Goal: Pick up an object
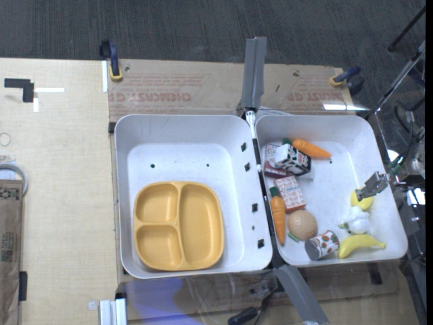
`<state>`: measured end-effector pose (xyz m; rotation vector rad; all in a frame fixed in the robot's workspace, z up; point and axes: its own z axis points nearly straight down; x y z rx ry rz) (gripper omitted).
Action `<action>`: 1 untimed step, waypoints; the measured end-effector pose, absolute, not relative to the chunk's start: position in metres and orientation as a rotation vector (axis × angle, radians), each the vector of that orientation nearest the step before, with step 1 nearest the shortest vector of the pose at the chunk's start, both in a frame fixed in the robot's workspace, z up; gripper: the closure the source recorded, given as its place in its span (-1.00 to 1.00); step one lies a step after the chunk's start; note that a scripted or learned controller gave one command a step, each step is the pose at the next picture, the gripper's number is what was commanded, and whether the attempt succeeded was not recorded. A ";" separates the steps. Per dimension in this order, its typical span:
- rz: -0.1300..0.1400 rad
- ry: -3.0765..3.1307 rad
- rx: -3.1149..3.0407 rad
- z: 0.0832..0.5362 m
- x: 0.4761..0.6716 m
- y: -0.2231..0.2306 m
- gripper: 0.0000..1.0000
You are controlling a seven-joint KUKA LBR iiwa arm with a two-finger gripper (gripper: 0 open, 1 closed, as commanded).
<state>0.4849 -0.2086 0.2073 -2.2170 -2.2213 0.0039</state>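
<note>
Low over the right bin's right edge, fingers beside a yellow piece, grip unclear.

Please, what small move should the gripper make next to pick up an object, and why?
Probably a short descent. The gripper sits at the right edge of the right bin, above a small yellow item and a white item, and no object shows between its fingers. Lowering onto the yellow item seems the shortest way to a grasp.
</note>
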 end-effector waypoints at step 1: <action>0.003 -2.324 -2.112 0.206 0.559 -0.182 -1.00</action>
